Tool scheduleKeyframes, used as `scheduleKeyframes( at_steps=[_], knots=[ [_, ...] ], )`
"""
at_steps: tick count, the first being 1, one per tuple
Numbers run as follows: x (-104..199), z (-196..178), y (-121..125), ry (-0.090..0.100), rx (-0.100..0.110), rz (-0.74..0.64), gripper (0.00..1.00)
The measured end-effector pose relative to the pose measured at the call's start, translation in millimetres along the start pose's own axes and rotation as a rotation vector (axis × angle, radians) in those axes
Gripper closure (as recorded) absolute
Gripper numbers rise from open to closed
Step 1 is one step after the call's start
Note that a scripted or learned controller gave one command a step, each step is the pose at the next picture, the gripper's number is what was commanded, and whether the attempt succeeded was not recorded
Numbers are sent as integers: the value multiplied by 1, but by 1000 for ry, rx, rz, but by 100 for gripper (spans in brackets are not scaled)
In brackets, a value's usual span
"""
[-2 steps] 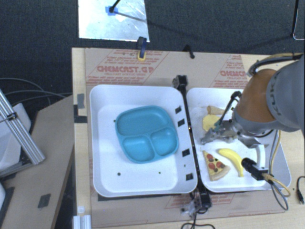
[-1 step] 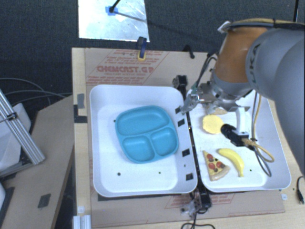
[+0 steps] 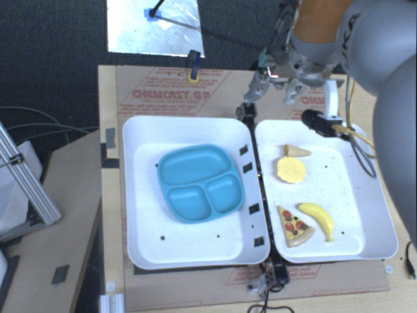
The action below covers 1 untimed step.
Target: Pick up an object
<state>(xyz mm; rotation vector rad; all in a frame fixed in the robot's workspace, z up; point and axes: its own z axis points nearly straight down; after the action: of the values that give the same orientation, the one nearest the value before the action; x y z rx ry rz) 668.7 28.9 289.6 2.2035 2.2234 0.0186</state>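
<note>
Nearest the camera, in the right bin (image 3: 374,240), a toy pizza slice (image 3: 294,225) lies by the front wall, well below and a little to the right of the gripper (image 3: 274,94) as seen from above. Just beside it, on its right, is a yellow toy banana (image 3: 319,219), curved and lying flat, the two close but apart. Farther back in the same bin sits a round yellow disc (image 3: 291,170), and touching or almost touching its far edge is a small tan wedge (image 3: 296,151); both are below the gripper and slightly to its right. In the left bin (image 3: 140,194), a blue divided plate (image 3: 199,182) with three compartments lies flat, below and to the left of the gripper. The gripper itself hangs above the far end of the divider between the two bins, over the cardboard sheet (image 3: 176,90) behind them. Its two fingers (image 3: 255,95) are spread apart with nothing between them. Beyond it, to the left, a shiny foil square (image 3: 130,18) lies on the dark floor.
</note>
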Motion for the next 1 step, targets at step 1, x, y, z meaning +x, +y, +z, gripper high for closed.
scheduleKeyframes(
  at_steps=[1],
  knots=[
    [82,110,-9,2,20,-1,0]
  ],
)
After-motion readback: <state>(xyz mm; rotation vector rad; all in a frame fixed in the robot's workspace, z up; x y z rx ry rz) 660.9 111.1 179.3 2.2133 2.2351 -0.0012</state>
